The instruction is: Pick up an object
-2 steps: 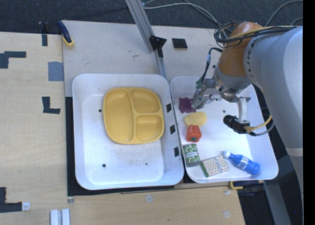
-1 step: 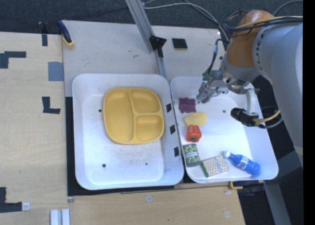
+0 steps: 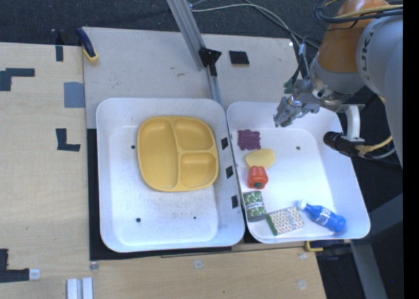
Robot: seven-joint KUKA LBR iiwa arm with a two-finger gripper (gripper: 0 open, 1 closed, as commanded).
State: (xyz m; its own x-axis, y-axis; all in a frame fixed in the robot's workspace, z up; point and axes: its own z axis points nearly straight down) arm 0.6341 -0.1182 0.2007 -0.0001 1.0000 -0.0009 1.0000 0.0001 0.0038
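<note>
Left bin [image 3: 118, 226]: a yellow divided plate [image 3: 177, 153] is held.
Right bin [image 3: 340, 180]: a purple piece [image 3: 248, 139], yellow piece [image 3: 260, 158], red pepper [image 3: 257, 176], green packet [image 3: 254, 205], patterned packet [image 3: 285, 220] and blue bottle [image 3: 324, 217] are contained.
Gripper [image 3: 285, 116]: poised over the right bin's far edge; whether the jaws are open or closed cannot be told.

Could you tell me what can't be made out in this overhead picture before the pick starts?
- The hand, camera view: too small and blurred to tell how its fingers stand.
- Green packet and patterned packet, camera view: print too small to read.
- Purple item, camera view: blurred, its kind is unclear.
- The arm, camera view: cut off by the right edge.
- Right bin, camera view: its far right corner lies behind the arm.
</note>
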